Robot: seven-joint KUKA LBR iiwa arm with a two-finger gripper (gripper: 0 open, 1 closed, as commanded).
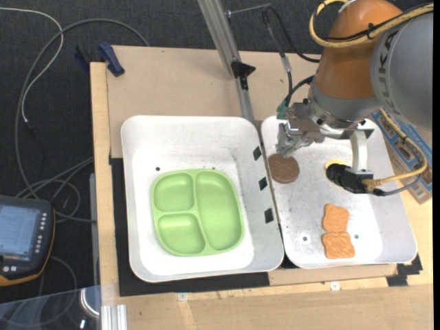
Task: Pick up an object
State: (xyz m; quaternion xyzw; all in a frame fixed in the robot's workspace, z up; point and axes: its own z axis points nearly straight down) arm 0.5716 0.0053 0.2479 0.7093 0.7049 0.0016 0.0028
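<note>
Reaching in from three o'clock, the grey arm [405, 53] with its orange band hangs over the right bin [385, 249], its wrist turned down toward the bin's upper left corner. The gripper [284, 148] sits just above a brown round disc [283, 168], which lies flat on the bin floor close against the left wall, at about ten o'clock within that bin. Whether the fingers are released or clenched cannot be told from this angle, since the wrist housing covers them and nothing visibly sits between them. The disc appears to rest on the bin floor, its upper edge partly hidden under the gripper.

Toward five o'clock in the same bin lie two orange waffle-like pieces [337, 231], one touching the other, stacked along a line running toward six o'clock. A black part on a white bracket [344, 176], fixed to the arm, hangs over the middle of the bin with a yellow cable leading off toward three o'clock.

In the left bin [137, 143] a green divided plate [198, 212] with three compartments rests toward six o'clock. Both bins stand side by side on the brown surface [172, 81], with a blue clamp [110, 58] at its eleven o'clock corner.
</note>
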